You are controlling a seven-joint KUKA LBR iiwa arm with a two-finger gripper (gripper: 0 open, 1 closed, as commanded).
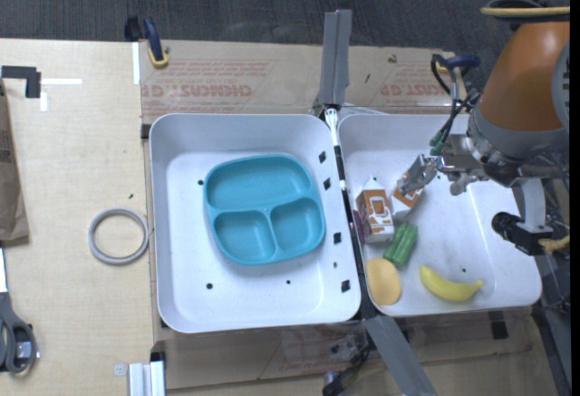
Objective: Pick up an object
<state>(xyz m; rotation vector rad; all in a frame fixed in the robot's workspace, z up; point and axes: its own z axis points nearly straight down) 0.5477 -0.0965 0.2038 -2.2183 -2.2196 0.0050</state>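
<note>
My gripper hangs low in the right bin, near its left-centre. A small orange piece shows right under its tip; I cannot tell if it is held. Just to the lower left stands a brown and white carton. A green cylinder lies below the carton, and a yellow rounded fruit below that. A banana rests near the bin's front wall.
The left bin holds a blue divided plate. On the wooden bench to the left lie a tape ring and scissors. The arm's orange-banded body looms over the right bin's far right side.
</note>
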